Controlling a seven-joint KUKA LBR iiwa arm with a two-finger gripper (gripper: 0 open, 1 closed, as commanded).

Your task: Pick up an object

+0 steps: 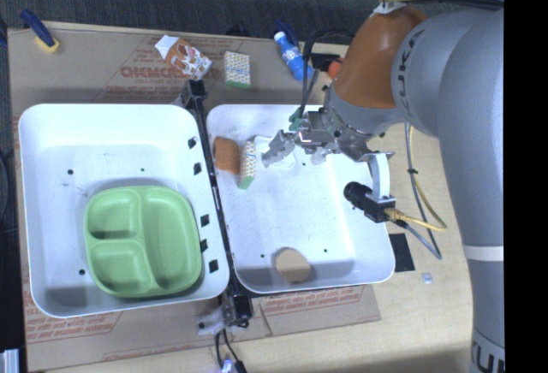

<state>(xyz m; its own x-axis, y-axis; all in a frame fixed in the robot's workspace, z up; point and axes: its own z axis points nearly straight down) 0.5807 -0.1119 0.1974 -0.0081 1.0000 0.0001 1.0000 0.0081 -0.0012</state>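
My gripper (289, 149) hangs low over the back part of the right bin (342, 264), under the arm's orange wrist band. Just to its left lie an orange-brown bun-like piece (226, 155) and a small white-and-green item (247, 164), close together by the bin's left wall. A tan round object (293, 264) rests near the bin's front wall, well away from the gripper. I see nothing between the gripper's tips.
The left bin (51, 140) holds a green divided plate (141, 240). Behind the bins, on the cardboard, are a snack packet (182, 57), a small box (237, 69) and a blue clamp (291, 55). The arm's grey bulk covers the right side.
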